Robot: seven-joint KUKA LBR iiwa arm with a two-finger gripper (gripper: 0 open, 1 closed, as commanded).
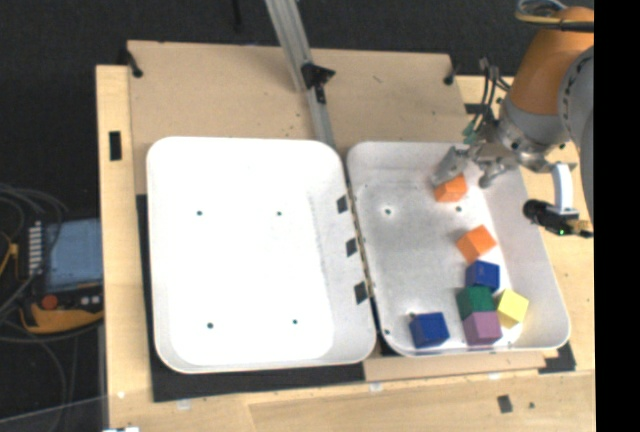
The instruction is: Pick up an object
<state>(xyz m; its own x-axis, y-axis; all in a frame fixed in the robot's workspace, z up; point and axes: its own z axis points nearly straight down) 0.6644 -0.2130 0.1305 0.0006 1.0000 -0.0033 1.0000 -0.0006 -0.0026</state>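
While the grey arm [545, 80] with its orange band is reaching in over the right bin [400, 250], the tool [468, 170] is hanging above that bin's far part with its two fingers spread fairly wide, one to each side. An orange cube [451, 188] is sitting just below and between the fingertips, close to them, but whether the fingers are touching it cannot be told. Nearer the camera than the tool, the rest of the bin's load is lying apart from it: a second orange cube [477, 242], then a blue cube [483, 275] just beyond that, and a tight cluster of a green cube [474, 300], a purple cube [482, 326] and a yellow cube [512, 306] touching or nearly touching one another near the bin's front right corner. Another blue cube [429, 329] is resting alone at the front edge, beside the cluster. Well away from the tool, across the shared divide, the left bin [250, 250] is sitting on the bench [200, 80].
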